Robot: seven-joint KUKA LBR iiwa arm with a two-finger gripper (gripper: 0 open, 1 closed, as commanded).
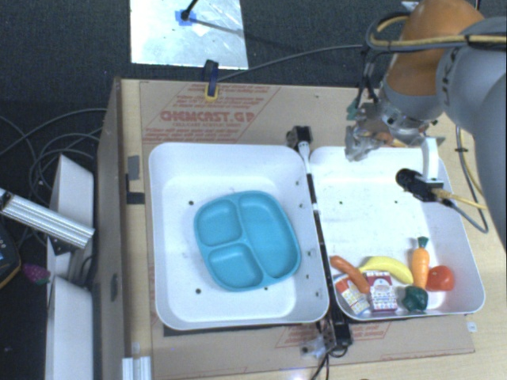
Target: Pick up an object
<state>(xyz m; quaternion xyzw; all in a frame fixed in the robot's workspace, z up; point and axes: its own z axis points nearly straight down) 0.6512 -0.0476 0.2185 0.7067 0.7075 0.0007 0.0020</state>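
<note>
Two white bins side by side on the worktop. Hand hangs over the far edge of the right bin, near its far-left corner; can't tell how far open it is, too blurred, nothing seen in it. Arm runs off to the right behind it, orange band just above the wrist. Task objects all sit well apart from the hand, bunched in the near end of the same bin: banana, upright carrot just right of it, red tomato-like piece beside the carrot, dark green piece nearer still, an orange sausage-shaped piece on the left of the bunch, a small printed carton under the banana. Left bin, to the hand's left and nearer the camera, holds a blue divided plate with three compartments
</note>
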